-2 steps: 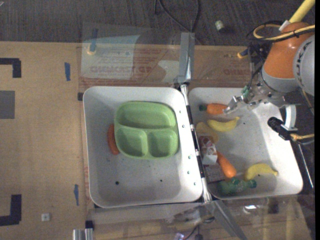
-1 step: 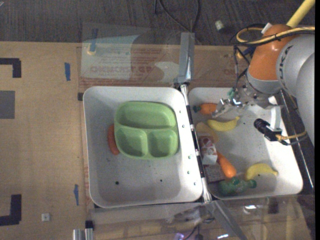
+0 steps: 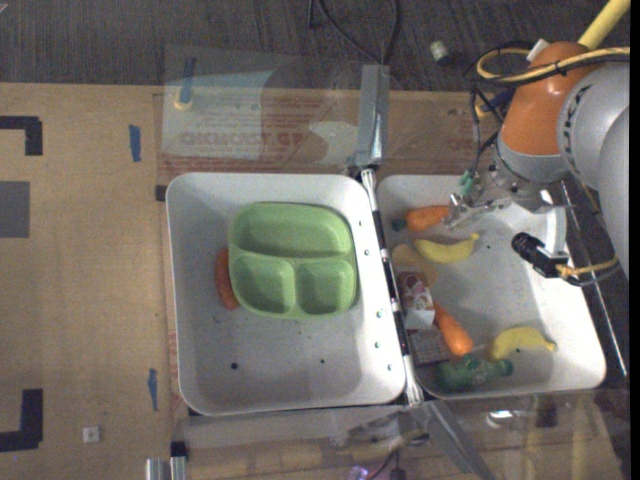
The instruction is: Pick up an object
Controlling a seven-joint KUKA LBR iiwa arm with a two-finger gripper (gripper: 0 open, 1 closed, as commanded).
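- The gripper (image 3: 468, 206) hangs over the right bin (image 3: 575, 363) near its far edge, just above an orange carrot (image 3: 429, 217) and a yellow banana (image 3: 447, 250); whether it is parted or closed, I cannot tell.
- Along that bin's left wall lie a small carton (image 3: 416, 299) and a second carrot (image 3: 453, 333).
- Toward its near edge sit another banana (image 3: 520, 342) and a green bottle (image 3: 472, 372).
- The left bin (image 3: 200, 368) carries a green 3-compartment tray (image 3: 293, 259), with an orange piece (image 3: 224, 278) touching its left side.
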